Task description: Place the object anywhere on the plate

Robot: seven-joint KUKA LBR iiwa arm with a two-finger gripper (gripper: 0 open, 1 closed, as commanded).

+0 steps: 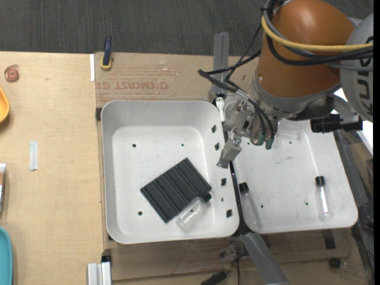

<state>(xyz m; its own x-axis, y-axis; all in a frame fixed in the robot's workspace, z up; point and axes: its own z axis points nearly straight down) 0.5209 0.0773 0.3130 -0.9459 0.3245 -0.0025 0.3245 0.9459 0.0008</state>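
Arm above the seam between two white bins on the worktop [47, 159].
The gripper [228, 153] hangs over the left bin's [119, 123] right rim; its opening cannot be told. A dark ridged plate [175, 190] lies in that bin, with a clear vial [193, 209] touching its lower edge. Another vial [322, 196] lies in the right bin [285, 212].

one fixed camera looks down slantwise on both bins [119, 218].

Two white bins [113, 159]; a dark grey ribbed plate [173, 190]; a clear vial [193, 211]; an orange-banded grey arm [306, 37].
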